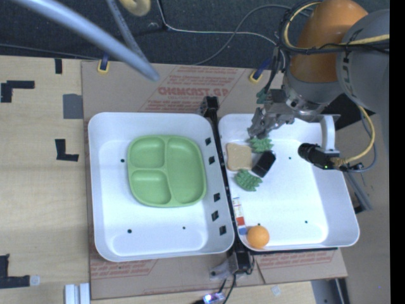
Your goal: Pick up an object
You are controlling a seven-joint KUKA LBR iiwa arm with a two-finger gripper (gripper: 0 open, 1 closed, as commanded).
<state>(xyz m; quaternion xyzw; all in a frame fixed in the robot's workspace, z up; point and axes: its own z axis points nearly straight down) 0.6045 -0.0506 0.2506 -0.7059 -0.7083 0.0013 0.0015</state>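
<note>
Apparently we were at the approach step: the gripper (pixel 261 126) hung just over a green toy (pixel 261 144) in the right bin (pixel 329 201). Its opening we couldn't tell (too blurred), and nothing was visibly held. Next, by our guess: descend w/ care, close on it.

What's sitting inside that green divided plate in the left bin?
Nothing that I can see: all three compartments of the green plate show bare green. The plate lies flat in the left bin, so whatever might be beneath it is covered.
</note>
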